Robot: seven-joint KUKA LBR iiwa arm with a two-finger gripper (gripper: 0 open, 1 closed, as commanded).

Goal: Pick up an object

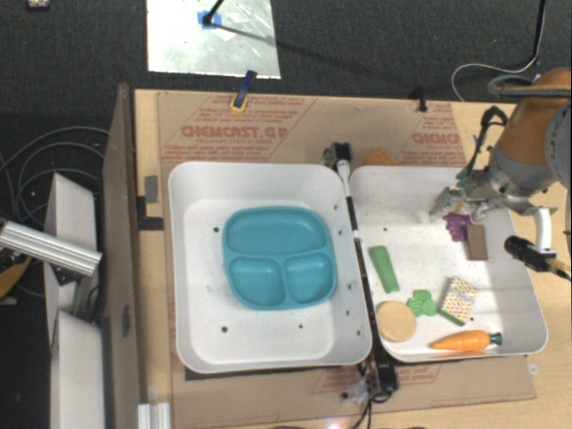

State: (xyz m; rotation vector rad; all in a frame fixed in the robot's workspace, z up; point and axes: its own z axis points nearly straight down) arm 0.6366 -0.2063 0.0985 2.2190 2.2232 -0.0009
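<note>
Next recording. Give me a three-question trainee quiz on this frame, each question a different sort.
1. True or false: the blue divided tray sits in the left bin.
2. Which thing lies nearest the right bin's front rim? A) green stick B) carrot C) purple toy
3. Fill in: the gripper is just above the ___ toy.

Key: 1 true; 2 B; 3 purple.
</note>
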